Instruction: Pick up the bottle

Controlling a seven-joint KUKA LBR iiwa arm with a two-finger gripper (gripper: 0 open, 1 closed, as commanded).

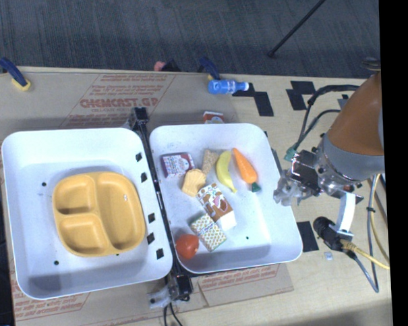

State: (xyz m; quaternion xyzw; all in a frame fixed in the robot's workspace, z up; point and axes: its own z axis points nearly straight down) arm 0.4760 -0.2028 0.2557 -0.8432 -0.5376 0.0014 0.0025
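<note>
So the bottle (228,87) isn't in either bin. It's lying on its side on the bench (317,282), just past the far rim of the right bin (285,240), near the top edge of the cardboard. It's blue, and its long axis runs roughly left-right in the view, with what looks like the narrower cap end pointing right.

The gripper (286,191) is well apart from it, sitting just outside the right bin's right wall, about level with the middle of the bin. From the gripper, the bottle lies up and to the left in the view, across the bin's far right corner. I'd guess the next move needs a reach over that corner, with the gripper's closing line turned across the bottle's long axis so it squeezes the narrow way.

Can't tell if the gripper is open or closed; it's a grey blur at this angle. Nothing looks to be in it.

The arm (354,129) comes in from the right, orange band up top, wrist bent down and leftward toward the bin wall, low to the bench.

The right bin has a banana (223,170), carrot (244,166), tomato (187,246) and some small boxes. The left bin (26,254) holds a yellow tray (98,212).
</note>
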